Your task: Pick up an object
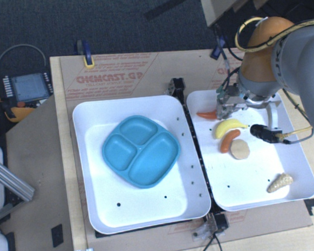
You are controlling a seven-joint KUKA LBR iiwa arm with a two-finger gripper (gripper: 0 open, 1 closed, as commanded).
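Note:
In the right bin lie a yellow banana, a small orange-red sausage, a pale round piece, an orange carrot-like piece and a tan bread-like piece. My gripper hangs over the bin's far part, just above the banana and right of the carrot-like piece. A black part of the tool sticks out to the right of the banana.
The left bin holds a blue three-compartment plate. A black clamp sits at the far end of the seam between the bins. Cables trail from the wrist over the right bin. A controller pendant lies at far left.

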